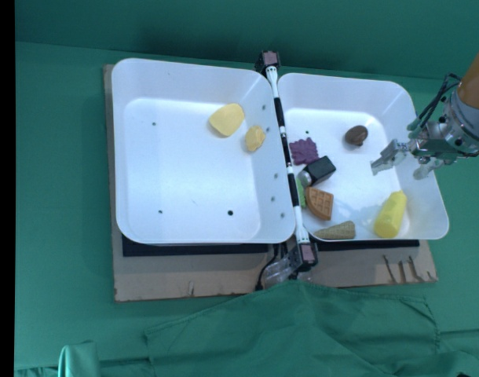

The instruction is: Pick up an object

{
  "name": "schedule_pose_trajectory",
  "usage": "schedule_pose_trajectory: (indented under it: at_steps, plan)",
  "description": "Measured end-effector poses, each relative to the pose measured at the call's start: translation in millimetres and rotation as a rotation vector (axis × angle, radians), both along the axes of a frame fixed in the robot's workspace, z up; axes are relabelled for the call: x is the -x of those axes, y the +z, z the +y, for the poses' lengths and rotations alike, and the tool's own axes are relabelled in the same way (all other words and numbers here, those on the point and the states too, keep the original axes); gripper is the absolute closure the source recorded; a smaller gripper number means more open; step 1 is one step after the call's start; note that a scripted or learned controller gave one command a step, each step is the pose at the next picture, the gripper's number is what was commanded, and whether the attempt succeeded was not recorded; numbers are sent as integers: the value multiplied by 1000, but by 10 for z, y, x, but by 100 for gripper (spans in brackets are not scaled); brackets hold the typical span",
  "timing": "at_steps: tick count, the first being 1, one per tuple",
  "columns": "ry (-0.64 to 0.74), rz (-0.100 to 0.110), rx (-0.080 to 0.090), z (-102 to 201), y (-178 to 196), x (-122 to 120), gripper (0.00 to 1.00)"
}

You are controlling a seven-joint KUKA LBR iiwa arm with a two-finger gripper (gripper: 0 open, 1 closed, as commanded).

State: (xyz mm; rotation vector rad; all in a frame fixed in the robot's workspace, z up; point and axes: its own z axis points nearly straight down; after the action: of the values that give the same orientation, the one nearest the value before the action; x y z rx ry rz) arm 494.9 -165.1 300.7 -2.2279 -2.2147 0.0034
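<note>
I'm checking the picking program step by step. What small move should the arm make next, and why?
Probably a short shift toward the yellow corn-shaped piece, then down. The gripper hovers above the right bin with nothing between its fingers, and that piece lies nearest, apart from the others.

Green cloth (pixel 59 171) covers the whole bench, stretched flat from the left edge of the frame across to the right. Along the top of the frame a darker green backdrop (pixel 224 6) rises behind it, the seam between them running straight across. At the bottom centre a loose fold of the same green fabric (pixel 302 336) lies rumpled, creased and overlapping a sheet of brown cardboard (pixel 169 277). The cardboard sits mid-frame, its lower edge ragged. Light falls evenly from above, with soft shadows toward the top.
</note>
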Motion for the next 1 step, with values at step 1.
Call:
schedule_pose_trajectory:
  at_steps: [1]
  plan:
    - [0,2,-1,-53,-613,-1,0]
